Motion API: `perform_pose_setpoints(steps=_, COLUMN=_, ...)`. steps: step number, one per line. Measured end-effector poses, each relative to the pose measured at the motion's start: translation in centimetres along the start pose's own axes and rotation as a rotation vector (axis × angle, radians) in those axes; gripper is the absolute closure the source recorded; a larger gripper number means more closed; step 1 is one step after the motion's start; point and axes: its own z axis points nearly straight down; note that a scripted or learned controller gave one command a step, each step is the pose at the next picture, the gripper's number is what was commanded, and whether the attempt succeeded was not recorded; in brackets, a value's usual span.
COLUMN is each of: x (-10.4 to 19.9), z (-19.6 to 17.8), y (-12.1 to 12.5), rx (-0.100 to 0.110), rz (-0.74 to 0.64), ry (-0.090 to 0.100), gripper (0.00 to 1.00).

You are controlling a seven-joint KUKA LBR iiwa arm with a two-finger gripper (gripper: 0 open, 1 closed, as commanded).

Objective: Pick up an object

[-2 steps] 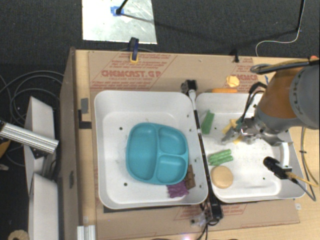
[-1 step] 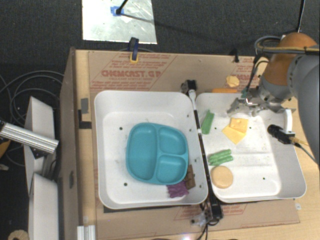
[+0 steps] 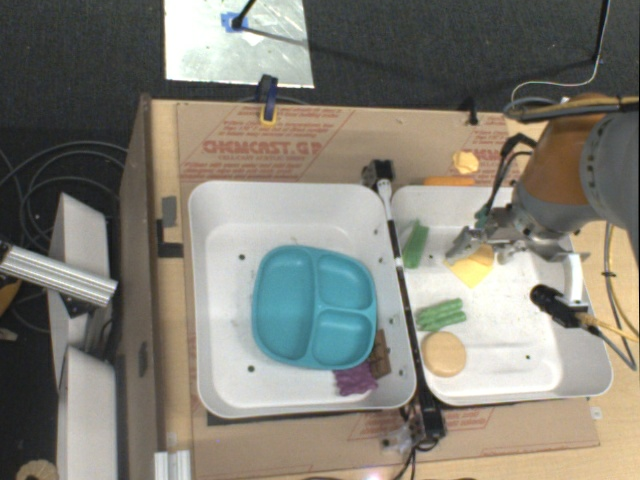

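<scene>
Leftmost, the left white bin [image 3: 215,268] carries one teal divided plastic plate [image 3: 313,306], with one purple soft lump [image 3: 353,379] and one brown piece [image 3: 381,355] wedged against the plate's near edge. Across the divider, the right white bin [image 3: 570,368] holds two green vegetable-like pieces [image 3: 414,243] [image 3: 440,314], one tan round bun [image 3: 445,353], one orange piece [image 3: 449,180] at the far rim and one yellow wedge-shaped block [image 3: 474,267]. Apparently lowered for a grasp, the gripper [image 3: 490,238] hangs just above that wedge; whether the fingers are parted or grip anything, I cannot tell.
</scene>
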Motion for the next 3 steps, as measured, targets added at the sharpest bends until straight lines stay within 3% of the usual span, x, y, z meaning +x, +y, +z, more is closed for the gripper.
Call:
perform_pose_setpoints(steps=1, x=0.8, z=1.1, y=-2.3, rx=-0.001, rz=0.001, ry=-0.001, gripper=0.00)
perform_pose_setpoints(steps=2, x=-2.3, z=2.3, y=-3.4, rx=-0.003, rz=0.001, ry=-0.002, gripper=0.00)
perform_pose_setpoints(steps=3, x=2.4, z=2.2, y=4.0, rx=-0.011, rz=-0.008, ry=-0.002, gripper=0.00)
